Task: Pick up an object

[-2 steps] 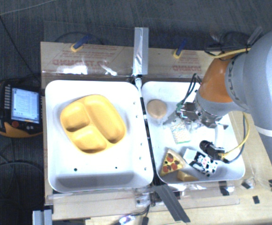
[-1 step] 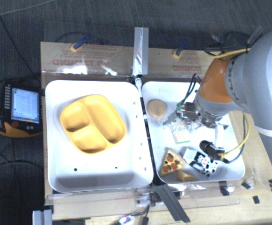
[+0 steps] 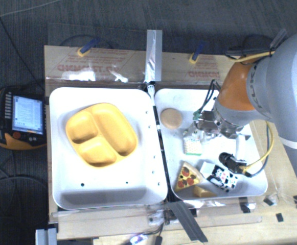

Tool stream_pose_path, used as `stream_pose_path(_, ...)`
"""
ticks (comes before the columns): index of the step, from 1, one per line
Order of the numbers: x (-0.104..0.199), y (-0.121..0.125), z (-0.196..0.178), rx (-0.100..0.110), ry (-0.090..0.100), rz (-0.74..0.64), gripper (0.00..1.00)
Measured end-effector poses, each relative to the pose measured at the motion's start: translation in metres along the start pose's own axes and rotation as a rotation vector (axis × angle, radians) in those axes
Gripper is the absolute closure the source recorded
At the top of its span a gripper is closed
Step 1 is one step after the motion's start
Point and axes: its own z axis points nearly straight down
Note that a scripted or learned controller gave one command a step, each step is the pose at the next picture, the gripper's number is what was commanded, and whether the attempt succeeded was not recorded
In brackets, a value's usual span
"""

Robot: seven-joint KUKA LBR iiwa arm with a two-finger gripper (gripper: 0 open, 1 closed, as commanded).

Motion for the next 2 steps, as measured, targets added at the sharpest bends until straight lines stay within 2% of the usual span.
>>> stream_pose_path(1, 0.002, -0.012, -0.015, -0.007, 0.0, 0.014, 1.0)
stream_pose_path(2, 0.023, -0.038, -0.119, -0.01, -0.004, 0.11, 1.0)
